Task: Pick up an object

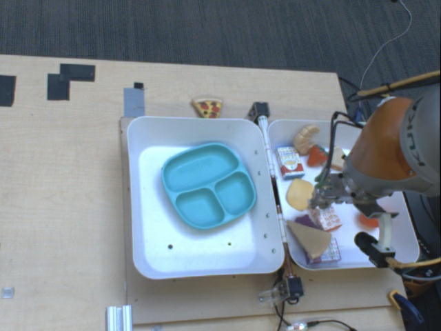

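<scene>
Object: no single target is named; the likeliest candidate, by my reading, is the small red-and-white pack (326, 219) lying in the right bin (406, 216), directly under the gripper (321, 200).
Bench: the pale wooden bench (62, 205) is carrying two white bins side by side.
Left bin: the left bin (200, 250) is holding a blue three-compartment plate (208, 185) lying flat near its middle.
Right bin: this one is crowded with small items, most of them near the left wall.
Arm: the arm (389, 150) is reaching in from the right and covering part of the right bin.
Gripper: it is hanging low over the clutter, just beside the yellow round (298, 194); whether it is clenched or released cannot be told at this size.
Clutter: a brown wedge (310, 240) is lying just below the pack, touching or nearly so; a carton (290, 161), a red piece (316, 156) and a tan roll (305, 138) are sitting farther up.
Outside: a pizza-slice toy (207, 107) is lying on the bench above the left bin.
Risk: the items are lying so close that a closing grip is likely to catch two, or nudge the pack against the wedge and slip off it.
</scene>
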Robot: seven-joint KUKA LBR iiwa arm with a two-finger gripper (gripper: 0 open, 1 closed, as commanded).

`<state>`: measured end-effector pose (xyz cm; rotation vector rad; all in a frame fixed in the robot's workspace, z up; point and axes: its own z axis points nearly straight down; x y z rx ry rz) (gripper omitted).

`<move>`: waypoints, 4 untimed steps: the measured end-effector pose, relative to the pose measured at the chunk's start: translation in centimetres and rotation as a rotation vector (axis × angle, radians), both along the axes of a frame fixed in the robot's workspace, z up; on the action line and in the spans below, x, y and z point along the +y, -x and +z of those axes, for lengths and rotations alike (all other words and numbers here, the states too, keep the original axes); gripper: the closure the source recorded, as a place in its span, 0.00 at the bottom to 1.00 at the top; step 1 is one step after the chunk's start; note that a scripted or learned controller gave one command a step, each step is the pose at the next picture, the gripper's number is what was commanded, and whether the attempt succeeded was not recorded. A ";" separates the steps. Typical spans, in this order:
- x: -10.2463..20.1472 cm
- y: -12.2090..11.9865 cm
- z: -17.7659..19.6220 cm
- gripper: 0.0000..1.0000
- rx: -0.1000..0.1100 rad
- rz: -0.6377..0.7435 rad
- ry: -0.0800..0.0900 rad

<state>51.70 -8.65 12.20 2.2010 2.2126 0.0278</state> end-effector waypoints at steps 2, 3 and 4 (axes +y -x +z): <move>-0.4 2.2 -3.0 0.00 -0.002 -0.004 0.006; -0.5 1.9 -1.7 1.00 -0.011 -0.004 0.009; 7.5 -1.5 6.3 1.00 0.023 0.000 -0.004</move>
